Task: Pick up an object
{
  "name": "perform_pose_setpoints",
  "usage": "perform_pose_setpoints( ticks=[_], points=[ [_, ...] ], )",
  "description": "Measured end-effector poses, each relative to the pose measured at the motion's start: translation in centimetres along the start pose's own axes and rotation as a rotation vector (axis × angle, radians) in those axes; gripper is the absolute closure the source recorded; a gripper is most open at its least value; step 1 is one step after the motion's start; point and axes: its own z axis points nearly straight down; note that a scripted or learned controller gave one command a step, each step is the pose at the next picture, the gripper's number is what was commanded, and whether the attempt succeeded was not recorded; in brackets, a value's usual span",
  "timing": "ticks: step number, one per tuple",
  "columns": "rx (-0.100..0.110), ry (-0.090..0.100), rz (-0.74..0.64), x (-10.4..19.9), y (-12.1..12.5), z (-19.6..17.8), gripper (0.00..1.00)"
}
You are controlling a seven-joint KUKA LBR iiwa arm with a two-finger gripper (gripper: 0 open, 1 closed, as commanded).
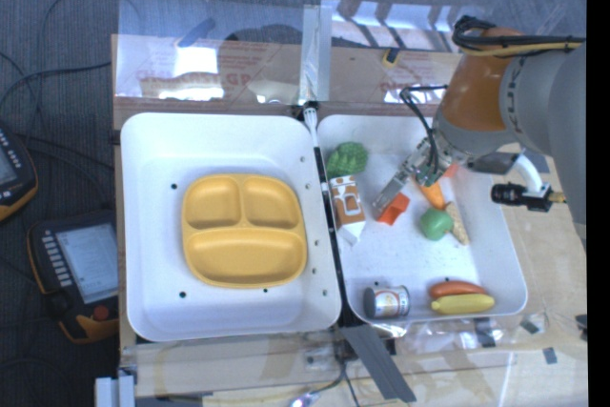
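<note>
The right bin (496,234) holds several objects. A green leafy piece (348,157) lies at its back left, with a brown carton (346,201) just in front of it against the divider. Near the middle are a small orange block (394,209), an orange carrot (434,194) and a green ball (436,224). A metal can (386,302) and a red and yellow piece (460,297) lie along the front wall. My gripper (402,185) reaches down and left into this bin, low over the orange block and beside the carrot. Nothing is visibly held.
The left bin (152,167) carries a yellow divided plate (245,229). A raised divider (324,195) separates the two bins. Clear plastic panels (315,43) stand behind them. The arm's orange band (472,100) and grey body overhang the right bin's back right corner.
</note>
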Motion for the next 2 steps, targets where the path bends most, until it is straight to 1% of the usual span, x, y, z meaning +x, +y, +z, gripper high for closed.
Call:
perform_pose_setpoints(
  ticks=[1,2],
  points=[
    [-0.003,-0.003,-0.08,2.4,-1.9,-0.1,0.0],
    [-0.004,-0.005,-0.081,2.4,-1.7,-1.2,1.0]
  ],
)
